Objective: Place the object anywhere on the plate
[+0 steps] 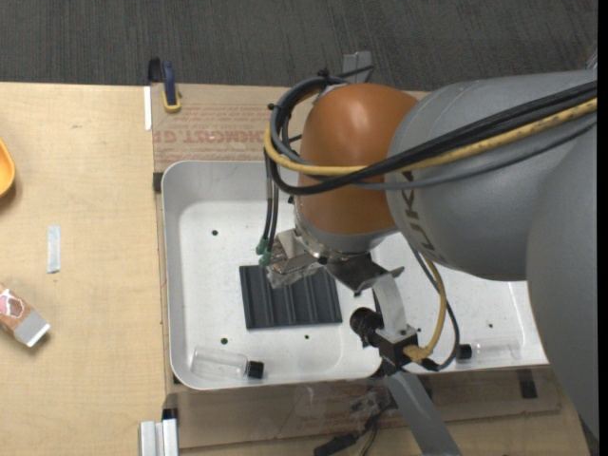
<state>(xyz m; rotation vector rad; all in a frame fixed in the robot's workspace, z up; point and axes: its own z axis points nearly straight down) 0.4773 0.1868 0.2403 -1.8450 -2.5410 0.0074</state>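
Note:
A dark ribbed rectangular plate lies flat in the middle of the white bin. My gripper hangs over the plate's far edge, under the orange wrist band, and the arm hides much of it. A clear vial with a black cap lies on its side in the bin's near left corner, apart from the plate and the gripper. I see nothing held at the gripper's tip.
The grey arm covers the bin's right half. A small black-capped item rests near the bin's near right wall. On the wooden bench to the left are a small white stick, a wrapped packet and an orange object.

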